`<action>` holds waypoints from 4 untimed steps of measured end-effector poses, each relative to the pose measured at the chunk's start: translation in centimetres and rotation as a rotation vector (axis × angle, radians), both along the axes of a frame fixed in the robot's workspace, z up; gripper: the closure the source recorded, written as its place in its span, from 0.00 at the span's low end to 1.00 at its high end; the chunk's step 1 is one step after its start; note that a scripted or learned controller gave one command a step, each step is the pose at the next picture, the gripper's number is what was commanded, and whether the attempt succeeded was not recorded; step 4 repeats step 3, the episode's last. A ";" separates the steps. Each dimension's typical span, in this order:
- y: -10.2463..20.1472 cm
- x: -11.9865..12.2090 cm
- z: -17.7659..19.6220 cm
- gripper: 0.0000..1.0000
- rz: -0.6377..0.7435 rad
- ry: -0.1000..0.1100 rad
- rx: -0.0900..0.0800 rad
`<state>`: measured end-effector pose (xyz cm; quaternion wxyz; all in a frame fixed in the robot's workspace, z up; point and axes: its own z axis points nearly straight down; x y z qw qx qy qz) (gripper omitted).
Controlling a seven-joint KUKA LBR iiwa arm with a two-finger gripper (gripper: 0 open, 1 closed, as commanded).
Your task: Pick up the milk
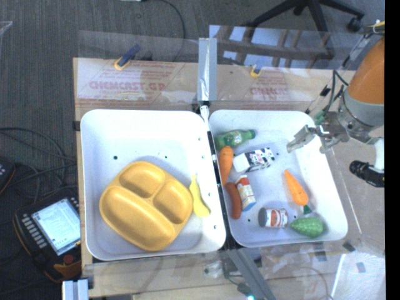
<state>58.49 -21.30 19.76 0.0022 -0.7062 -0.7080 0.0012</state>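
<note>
Yellow tray (pixel 147 203); carrots (pixel 296 188); green bottle (pixel 236 137)

Setting: a robotics lab or test cell. Evidence: an industrial arm (pixel 369 80) stands over a table (pixel 144 86) covered with printed cardboard. Left of the hand (pixel 312 135), two white bins (pixel 94 186) sit side by side, holding toy food (pixel 253 161) and a yellow tray (pixel 147 205). Farther left, a control pendant (pixel 53 227) and loose cables (pixel 31 152) lie on grey carpet (pixel 37 55). Behind the hand stands an office chair base (pixel 306 5).
</note>
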 end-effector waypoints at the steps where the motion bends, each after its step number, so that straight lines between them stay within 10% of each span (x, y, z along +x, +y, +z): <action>1: -0.2 -2.0 -10.0 0.00 -0.006 -0.006 0.006; 2: -0.2 -2.1 -9.5 1.00 -0.006 -0.001 0.006; 3: 5.2 2.7 -0.1 1.00 0.023 -0.001 -0.002; 4: 5.2 2.7 -0.1 1.00 0.023 -0.001 -0.002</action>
